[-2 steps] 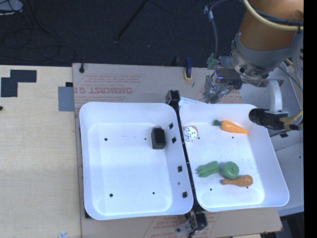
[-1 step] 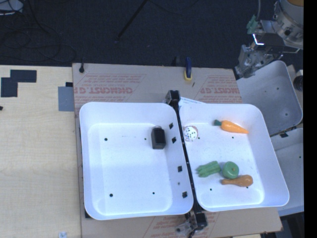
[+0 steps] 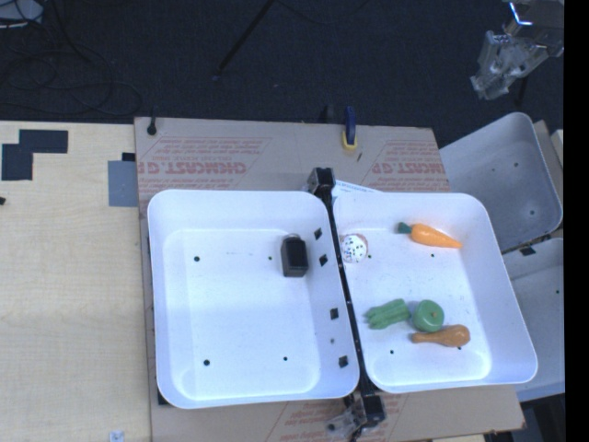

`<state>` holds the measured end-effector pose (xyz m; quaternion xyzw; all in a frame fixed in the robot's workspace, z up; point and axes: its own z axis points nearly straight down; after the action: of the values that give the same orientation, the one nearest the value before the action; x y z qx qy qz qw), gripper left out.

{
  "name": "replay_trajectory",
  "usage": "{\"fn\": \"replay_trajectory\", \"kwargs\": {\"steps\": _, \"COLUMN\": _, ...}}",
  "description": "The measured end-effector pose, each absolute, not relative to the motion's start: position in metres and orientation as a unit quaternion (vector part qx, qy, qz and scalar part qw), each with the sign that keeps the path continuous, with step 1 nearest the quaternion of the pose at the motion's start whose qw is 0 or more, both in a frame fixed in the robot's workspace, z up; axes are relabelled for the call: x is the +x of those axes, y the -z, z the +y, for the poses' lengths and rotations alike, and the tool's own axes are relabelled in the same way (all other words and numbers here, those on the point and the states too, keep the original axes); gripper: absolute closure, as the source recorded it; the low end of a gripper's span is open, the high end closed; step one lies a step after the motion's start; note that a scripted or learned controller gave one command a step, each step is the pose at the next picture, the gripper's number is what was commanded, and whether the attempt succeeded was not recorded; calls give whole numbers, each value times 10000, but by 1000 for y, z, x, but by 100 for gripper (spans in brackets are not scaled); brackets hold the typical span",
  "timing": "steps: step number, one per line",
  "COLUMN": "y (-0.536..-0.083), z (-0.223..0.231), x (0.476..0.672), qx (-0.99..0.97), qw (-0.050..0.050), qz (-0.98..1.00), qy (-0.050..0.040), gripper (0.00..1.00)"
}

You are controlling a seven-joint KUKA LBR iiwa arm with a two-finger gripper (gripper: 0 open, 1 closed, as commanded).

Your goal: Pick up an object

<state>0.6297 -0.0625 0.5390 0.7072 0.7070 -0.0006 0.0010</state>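
In the left bin [image 3: 184, 238], a small black block [image 3: 294, 255] lies near the divider. The right bin [image 3: 479, 247] holds an orange carrot [image 3: 433, 236], a white speckled ball [image 3: 353, 247], a green leafy piece [image 3: 387, 314], a round green piece [image 3: 428, 316] and a brown-orange gourd [image 3: 444, 336]. My gripper [image 3: 497, 70] hangs at the top right, well beyond the far edge of the right bin and far from every object. Nothing is seen in it.
The bins sit on a cardboard sheet [image 3: 239, 159] with a blue and yellow clamp [image 3: 350, 129] at its far edge. A grey metal plate [image 3: 515, 173] stands to the right of the bins. A pale wooden bench top [image 3: 64, 293] lies to the left.
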Motion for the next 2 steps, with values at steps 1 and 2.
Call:
{"fn": "replay_trajectory", "kwargs": {"steps": 1, "y": -536, "z": 7, "x": 646, "qx": 7049, "qw": -17, "qz": 7093, "qy": 11, "gripper": 100}}
{"fn": "replay_trajectory", "kwargs": {"steps": 2, "y": -536, "z": 82, "x": 645, "qx": 7045, "qw": -20, "qz": 7097, "qy": 11, "gripper": 100}}
